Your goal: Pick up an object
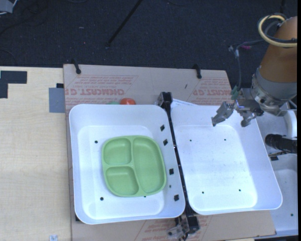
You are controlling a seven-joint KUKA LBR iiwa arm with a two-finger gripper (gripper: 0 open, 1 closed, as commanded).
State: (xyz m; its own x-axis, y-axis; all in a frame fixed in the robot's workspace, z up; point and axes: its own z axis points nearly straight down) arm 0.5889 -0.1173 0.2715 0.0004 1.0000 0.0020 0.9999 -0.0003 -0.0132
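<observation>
A: Entry, one frame, largest item first. The tabletop (pixel 25 149) carried a cardboard sheet (pixel 140 84) with two white bins on it, side by side.

B: Contents?

A: The left bin (pixel 85 129) held a green divided plate (pixel 134 165), three compartments, lying flat near the bin's centre. Its long axis ran roughly 11 to 5 o'clock. The right bin (pixel 226 185) showed bare floor with a few dark specks.

B: Anything outside the bins?

A: A small orange-red object (pixel 127 102) sat on the cardboard just beyond the left bin's far rim, at about 12 o'clock from the plate. Too small to identify.

B: Arm position?

A: The arm (pixel 278 59) reached in from 3 o'clock. The jaws (pixel 237 114) hung over the far right corner of the right bin, two fingers spread apart, nothing between them.

B: So, the relation that matters.

A: The plate lay at about 8 o'clock from the jaws, well apart, across the divider between the bins. Judgement only: the pick had not begun. The next move would call for a traverse over the divider, then a descent onto a plate edge or an inner ridge, since a flat plate offers little else to pinch. A slip off the rim seemed the likely failure.
</observation>
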